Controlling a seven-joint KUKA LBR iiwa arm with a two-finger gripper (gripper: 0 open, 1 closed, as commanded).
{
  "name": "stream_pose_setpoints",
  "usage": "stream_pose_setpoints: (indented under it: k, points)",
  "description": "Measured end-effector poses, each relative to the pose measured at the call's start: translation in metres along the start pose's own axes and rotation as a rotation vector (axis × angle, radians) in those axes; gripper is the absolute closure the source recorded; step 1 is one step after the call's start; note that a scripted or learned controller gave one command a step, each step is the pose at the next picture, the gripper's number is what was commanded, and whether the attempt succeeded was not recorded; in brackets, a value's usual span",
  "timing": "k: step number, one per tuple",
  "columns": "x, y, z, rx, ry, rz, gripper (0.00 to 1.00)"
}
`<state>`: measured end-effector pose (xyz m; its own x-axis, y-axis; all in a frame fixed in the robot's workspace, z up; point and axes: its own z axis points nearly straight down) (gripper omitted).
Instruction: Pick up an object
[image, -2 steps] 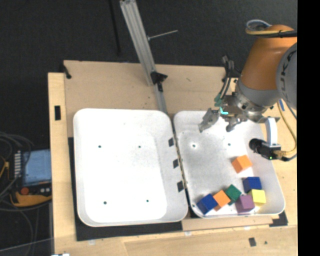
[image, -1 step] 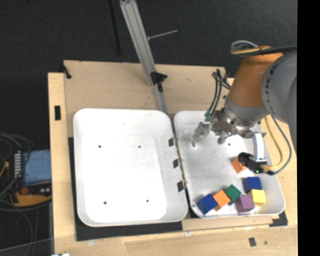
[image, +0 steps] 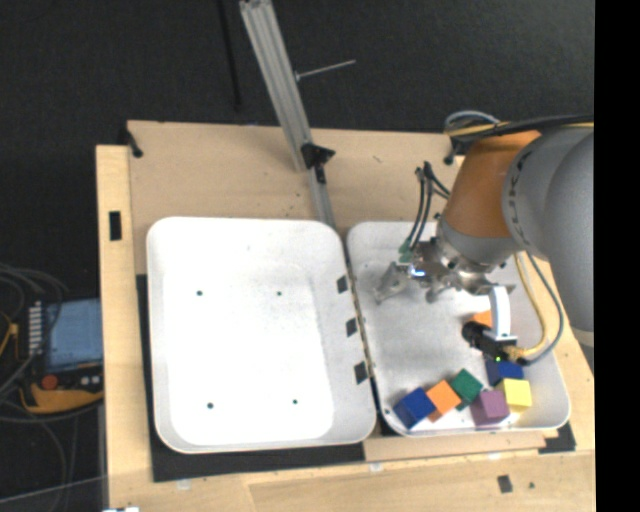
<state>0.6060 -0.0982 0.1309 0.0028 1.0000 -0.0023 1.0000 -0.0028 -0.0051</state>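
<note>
Several small blocks lie along the near edge of the right bin (image: 405, 345): a blue block (image: 412, 407), an orange block (image: 444, 397), a green block (image: 466, 384), a purple block (image: 490, 406), a yellow block (image: 518, 393) and a second blue block (image: 511, 370). Another orange piece (image: 483, 320) peeks out beside the arm's cable. My gripper (image: 411, 288) hangs over the far middle of the right bin, well away from the blocks. It is open, its fingers spread over bare bin floor with nothing between them.
The left bin (image: 250, 330) sits beside the right one, their rims touching. A slanted metal pole (image: 285, 95) rises behind the bins. A blue box with cables (image: 60, 350) lies off the bench at the left. The grey arm with its orange band (image: 480, 195) covers the right bin's far right corner.
</note>
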Motion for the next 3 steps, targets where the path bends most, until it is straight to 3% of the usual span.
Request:
stream_pose_setpoints:
  k: [1, 2, 3]
  points:
    - [-0.002, 0.001, 0.035, -0.006, -0.001, 0.000, 0.00]
    - [-0.002, 0.002, 0.023, -0.010, 0.003, 0.008, 1.00]
    - [-0.005, -0.007, -0.033, -0.009, 0.001, 0.002, 1.00]
